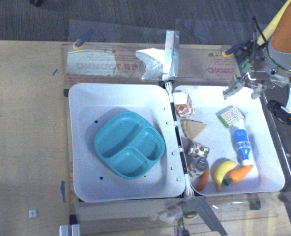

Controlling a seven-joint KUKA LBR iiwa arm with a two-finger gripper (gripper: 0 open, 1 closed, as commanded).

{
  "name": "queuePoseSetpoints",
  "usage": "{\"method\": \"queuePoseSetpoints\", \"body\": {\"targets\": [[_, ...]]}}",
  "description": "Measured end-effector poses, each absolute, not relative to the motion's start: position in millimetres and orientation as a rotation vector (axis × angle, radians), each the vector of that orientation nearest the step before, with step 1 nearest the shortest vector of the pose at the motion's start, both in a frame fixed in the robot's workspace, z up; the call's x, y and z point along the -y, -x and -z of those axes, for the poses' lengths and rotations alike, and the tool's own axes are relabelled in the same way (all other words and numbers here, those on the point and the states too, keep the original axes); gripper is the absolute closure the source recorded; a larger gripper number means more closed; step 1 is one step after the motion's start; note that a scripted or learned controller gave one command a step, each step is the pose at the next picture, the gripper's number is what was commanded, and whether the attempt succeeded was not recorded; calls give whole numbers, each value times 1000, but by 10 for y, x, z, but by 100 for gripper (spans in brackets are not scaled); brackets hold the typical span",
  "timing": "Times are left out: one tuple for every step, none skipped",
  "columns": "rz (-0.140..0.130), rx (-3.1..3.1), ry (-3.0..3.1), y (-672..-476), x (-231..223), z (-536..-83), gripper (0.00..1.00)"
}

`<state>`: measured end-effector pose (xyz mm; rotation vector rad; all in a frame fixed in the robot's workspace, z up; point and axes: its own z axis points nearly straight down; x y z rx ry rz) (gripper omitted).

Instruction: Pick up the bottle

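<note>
The bottle (242, 144), blue with white bands, lies on its side in the right part of the right bin (269, 132), its length running front to back. My gripper (244, 89) hangs over the bin's far right corner, well behind the bottle and apart from it. It is open, its two fingers spread with nothing between them.
A patterned green-and-white packet (231, 116) lies just behind the bottle. A carrot (240, 173) and a banana (222, 171) lie at its front end. A carton (184, 107), a wedge (193, 128) and a can (198, 154) line the left wall. The left bin (81, 107) holds a teal divided plate (129, 144).
</note>
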<state>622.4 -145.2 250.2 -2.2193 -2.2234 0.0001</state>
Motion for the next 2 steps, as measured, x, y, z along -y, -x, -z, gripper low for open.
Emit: {"method": "queuePoseSetpoints", "body": {"targets": [[9, 2495, 1931, -6144, 1986, -1011, 0], [22, 2410, 2014, -5689, 2135, -894, 0]]}}
